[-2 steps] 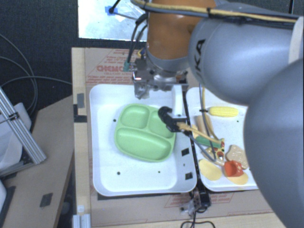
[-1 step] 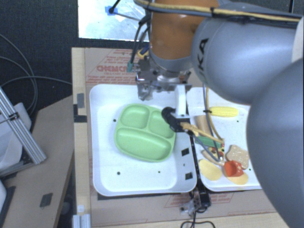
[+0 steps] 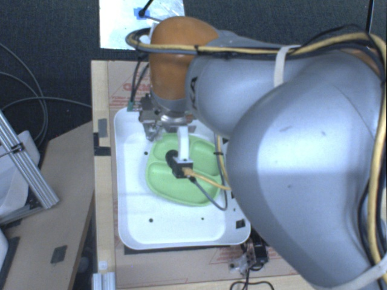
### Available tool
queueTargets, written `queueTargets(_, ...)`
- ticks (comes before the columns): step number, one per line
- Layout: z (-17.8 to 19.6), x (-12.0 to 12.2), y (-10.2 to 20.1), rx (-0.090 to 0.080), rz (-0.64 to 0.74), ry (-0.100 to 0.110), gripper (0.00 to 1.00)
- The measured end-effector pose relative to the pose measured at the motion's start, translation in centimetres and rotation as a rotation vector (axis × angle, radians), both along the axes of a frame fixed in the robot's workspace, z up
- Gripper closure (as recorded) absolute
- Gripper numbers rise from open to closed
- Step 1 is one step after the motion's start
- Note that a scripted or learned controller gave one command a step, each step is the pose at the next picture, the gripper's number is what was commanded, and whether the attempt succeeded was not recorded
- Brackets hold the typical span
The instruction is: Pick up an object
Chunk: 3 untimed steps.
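A pale green, shallow, rounded object [image 3: 163, 177] lies in the middle of the left white bin [image 3: 169, 228]. My gripper [image 3: 162, 127] hangs below the orange wrist band [image 3: 172, 56], low over the far edge of the green object and close to the bin's back wall. Whether it touches the green object cannot be made out. The arm's body hides the right part of the green object.
The arm's big grey body [image 3: 302, 144] covers the right side of the bench and the bin there. A white sheet [image 3: 121, 14] lies beyond the bins. Loose cables [image 3: 36, 107] and an aluminium frame [image 3: 24, 168] stand at the left.
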<state>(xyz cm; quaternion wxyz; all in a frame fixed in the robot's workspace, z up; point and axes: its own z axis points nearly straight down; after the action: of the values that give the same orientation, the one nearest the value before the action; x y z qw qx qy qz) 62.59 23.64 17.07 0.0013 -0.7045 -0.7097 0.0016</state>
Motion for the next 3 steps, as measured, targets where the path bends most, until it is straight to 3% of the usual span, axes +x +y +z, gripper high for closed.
queueTargets(1, 32.7, 0.3, -1.1, 0.008, -0.002, -0.025, 1.0)
queueTargets(2, 27.8, 4.4, -3.8, 0.0, -0.009, -0.005, 1.0)
queueTargets(3, 37.1, 4.2, -2.4, 0.004, -0.002, -0.016, 1.0)
